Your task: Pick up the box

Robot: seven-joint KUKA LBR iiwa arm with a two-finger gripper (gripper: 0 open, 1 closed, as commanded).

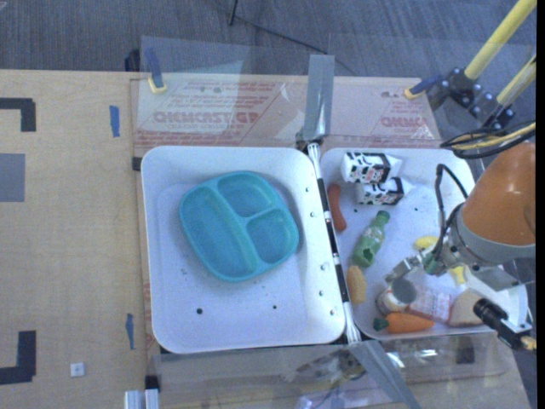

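The robot's gripper (pixel 415 267) hangs low over the front part of the right bin (pixel 426 207), reaching in from the right. Whether its jaws are wide or narrow cannot be told from this slanted overhead angle, and nothing can be seen held between them. Above the gripper, the grey arm (pixel 502 228) with its orange band covers the right side of that bin.

Just beside and below the gripper is a cluster of small things near the front edge of the bin: a round pale item (pixel 393 300), an orange carrot (pixel 406 322) lying flat, and a flat pale packet (pixel 438 305) with a tan wedge-shaped piece (pixel 464 312) to its right. A small yellow piece (pixel 424 244) shows right by the gripper.

Further left, a green bottle (pixel 371 239) lies tilted in the middle of the bin. A yellowish oblong item (pixel 357 285) and a red sausage-shaped item (pixel 337 208) lie along the left wall.

The box (pixel 371 177), white with black cow-like patches, sits at the back of the right bin, well apart from the gripper.

The left bin (pixel 170 313) holds a turquoise divided plate (pixel 238 225) with three compartments.

Both bins rest on a light wooden table (pixel 60 254).
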